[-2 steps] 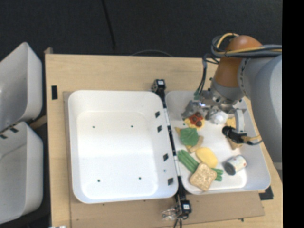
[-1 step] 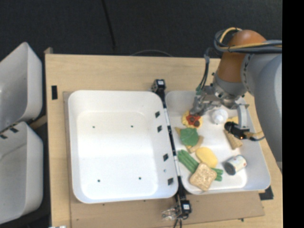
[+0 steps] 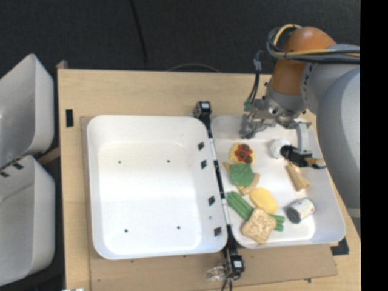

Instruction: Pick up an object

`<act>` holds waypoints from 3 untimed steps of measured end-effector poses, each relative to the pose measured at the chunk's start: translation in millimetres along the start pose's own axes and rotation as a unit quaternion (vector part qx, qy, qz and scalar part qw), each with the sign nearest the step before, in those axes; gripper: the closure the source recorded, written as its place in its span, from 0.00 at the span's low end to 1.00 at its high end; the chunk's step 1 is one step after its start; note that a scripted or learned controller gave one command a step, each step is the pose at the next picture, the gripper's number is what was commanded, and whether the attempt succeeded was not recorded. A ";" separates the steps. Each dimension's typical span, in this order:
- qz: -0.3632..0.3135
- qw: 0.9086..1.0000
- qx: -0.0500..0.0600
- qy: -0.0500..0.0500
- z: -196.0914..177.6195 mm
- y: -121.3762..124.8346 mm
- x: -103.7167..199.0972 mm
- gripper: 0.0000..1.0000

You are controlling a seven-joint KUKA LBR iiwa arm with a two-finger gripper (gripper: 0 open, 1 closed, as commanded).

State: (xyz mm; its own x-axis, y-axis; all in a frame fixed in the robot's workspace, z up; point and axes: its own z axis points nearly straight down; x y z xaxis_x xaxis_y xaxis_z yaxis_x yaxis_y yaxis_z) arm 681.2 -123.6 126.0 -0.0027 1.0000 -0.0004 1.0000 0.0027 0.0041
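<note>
The hand (image 3: 250, 128) hangs at the right bin's (image 3: 324, 226) far end, grip unclear, toy pizza (image 3: 242, 153) just beside.

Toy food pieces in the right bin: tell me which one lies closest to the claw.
The yellow piece with red and dark spots, at the top of the cluster just below the claw. The green leaf, yellow lemon and bread slice sit farther down.

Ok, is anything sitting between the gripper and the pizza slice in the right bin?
Nothing visible. The gripper hangs over the far end of the right bin, and the pizza slice lies just in front of it with bare white floor between them. The green leaf piece lies on its near side.
</note>
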 end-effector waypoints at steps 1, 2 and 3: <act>0.000 1.000 0.001 -0.001 0.4 -1.0 -0.9 0.00; 0.002 1.000 0.006 0.001 26.6 -81.8 23.5 0.00; 0.003 1.000 0.005 0.000 24.9 -164.6 20.2 0.00</act>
State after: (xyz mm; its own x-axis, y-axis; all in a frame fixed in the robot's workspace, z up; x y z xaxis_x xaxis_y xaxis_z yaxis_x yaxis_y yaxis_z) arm 516.7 -103.9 100.5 0.0033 1.0000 0.0003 1.0000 -0.0033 -0.0065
